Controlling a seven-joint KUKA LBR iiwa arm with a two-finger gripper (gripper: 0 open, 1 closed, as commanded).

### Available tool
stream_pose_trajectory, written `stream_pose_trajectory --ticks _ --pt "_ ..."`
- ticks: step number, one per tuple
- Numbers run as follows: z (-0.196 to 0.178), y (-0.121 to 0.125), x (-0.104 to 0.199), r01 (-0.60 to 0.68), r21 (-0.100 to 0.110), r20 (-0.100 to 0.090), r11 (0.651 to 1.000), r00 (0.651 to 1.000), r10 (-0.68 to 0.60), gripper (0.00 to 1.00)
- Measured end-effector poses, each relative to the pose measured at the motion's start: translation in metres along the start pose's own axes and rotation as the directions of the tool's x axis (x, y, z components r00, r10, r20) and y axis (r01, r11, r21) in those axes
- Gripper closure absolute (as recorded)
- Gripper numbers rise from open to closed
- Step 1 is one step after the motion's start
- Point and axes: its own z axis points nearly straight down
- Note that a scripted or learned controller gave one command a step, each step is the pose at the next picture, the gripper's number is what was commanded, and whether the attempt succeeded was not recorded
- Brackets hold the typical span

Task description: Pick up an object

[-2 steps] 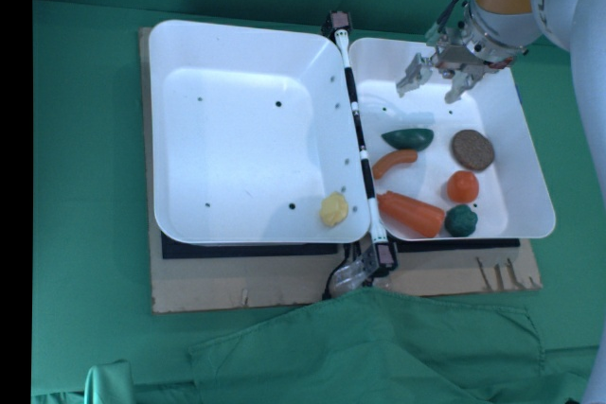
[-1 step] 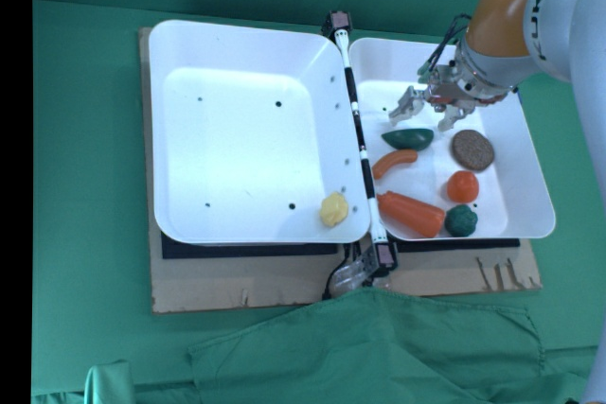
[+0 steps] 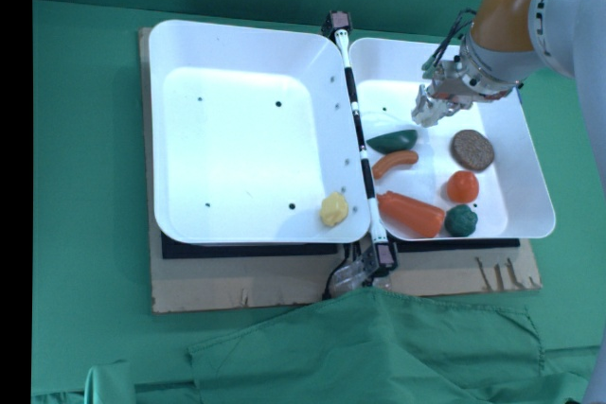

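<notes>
**Gripper over right bin, nothing held**

Gripper (image 3: 428, 109) hangs over the upper middle of the right bin (image 3: 535, 203), fingers a little apart, nothing between them. Green pepper (image 3: 392, 141) lies near it at about 7 o'clock, not touching. Sausage (image 3: 395, 164) sits just below the pepper. Brown patty (image 3: 472, 149) lies at about 4 o'clock from the gripper. Further down: tomato (image 3: 462, 186), orange carrot (image 3: 411, 214), dark green lump (image 3: 461, 220). Left bin (image 3: 189, 38) holds a yellow piece (image 3: 333, 209) at its lower right corner.
</notes>
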Motion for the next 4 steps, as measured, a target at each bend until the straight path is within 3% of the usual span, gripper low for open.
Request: stream_pose_trajectory --ticks 1,3,4 --pt "0.001 0.0 0.0 0.0 0.001 -0.001 1.0 1.0 0.0 0.0" --pt "0.016 -0.098 -0.065 0.0 -0.005 0.0 1.0 1.0 0.0 0.0" --pt "-0.058 -0.072 -0.039 0.007 0.003 -0.002 1.0 1.0 -0.007 0.0"
